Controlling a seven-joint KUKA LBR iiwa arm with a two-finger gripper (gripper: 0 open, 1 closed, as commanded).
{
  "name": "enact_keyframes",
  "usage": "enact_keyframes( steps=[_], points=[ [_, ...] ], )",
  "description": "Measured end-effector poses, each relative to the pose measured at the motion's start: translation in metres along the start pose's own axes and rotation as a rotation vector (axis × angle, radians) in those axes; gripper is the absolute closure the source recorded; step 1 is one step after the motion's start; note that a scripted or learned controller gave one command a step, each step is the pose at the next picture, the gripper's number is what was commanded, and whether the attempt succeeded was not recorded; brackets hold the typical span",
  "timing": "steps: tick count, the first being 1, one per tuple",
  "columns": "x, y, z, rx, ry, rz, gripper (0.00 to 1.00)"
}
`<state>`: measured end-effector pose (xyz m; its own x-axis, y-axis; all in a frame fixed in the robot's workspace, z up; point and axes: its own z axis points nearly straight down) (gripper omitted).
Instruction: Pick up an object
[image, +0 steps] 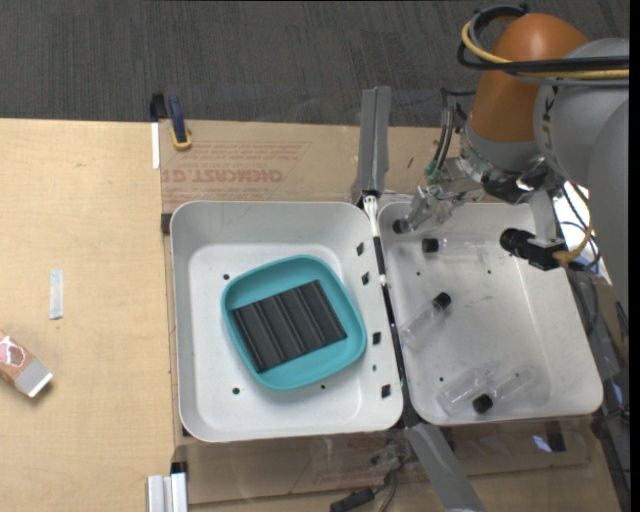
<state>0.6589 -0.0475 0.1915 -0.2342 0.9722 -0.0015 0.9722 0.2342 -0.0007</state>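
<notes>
A teal dish (292, 335) with a black ridged insert lies in the left bin (200, 300). In the right bin (560, 350) lie clear plastic pieces with small black caps: one near the back left (432, 244), one in the middle (440, 299) and one at the front (480, 398). My gripper (425, 205) hangs low over the back left corner of the right bin, just behind the nearest capped piece. I see nothing held in it.
The grey arm with its orange band (520, 70) comes in over the right bin's back right. A metal divider (375, 150) stands between the bins at the back. On the wooden bench to the left lie a small packet (22, 367) and a white strip (56, 294).
</notes>
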Motion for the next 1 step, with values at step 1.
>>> enact_keyframes(
  steps=[1],
  points=[
    [-0.0100,-0.0141,-0.0497,0.001,-0.001,0.139,1.00]
  ],
)
